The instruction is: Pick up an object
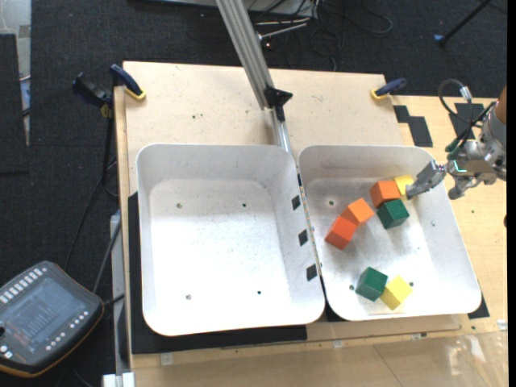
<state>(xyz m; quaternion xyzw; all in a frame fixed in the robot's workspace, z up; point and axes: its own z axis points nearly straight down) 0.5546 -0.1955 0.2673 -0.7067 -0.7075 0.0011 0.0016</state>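
Gripper (442,180) sits at 3 o'clock of the frame, over the right rim of the right bin (451,240). One finger (423,181) reaches in toward 9 o'clock, tip near the block cluster; the second finger is just beside it past the rim. Jaws look spread, nothing between them.

Blocks, all in the right bin:
- orange block (386,192) at the bin's 1 o'clock, just beside the fingertip
- yellow block (404,185) behind it, mostly hidden, touching the orange one; can't tell if the finger touches it
- green block (393,213) right below those, touching or nearly so
- second orange block (359,211) near bin centre, another orange block (342,232) at its 7 o'clock, the two touching
- green cube (372,284) and yellow cube (396,292) side by side at the bin's 6 o'clock, touching

Left bin (153,216) sits edge to edge with the right one. Both rest on the desk (210,103), a speckled board. Blue-yellow clamps at the desk's 11 o'clock corner (127,81) and 1 o'clock corner (389,89). Metal pole (246,43) runs from 12 o'clock down to the seam between bins. Teach pendant (40,317) on the floor at 7 o'clock.
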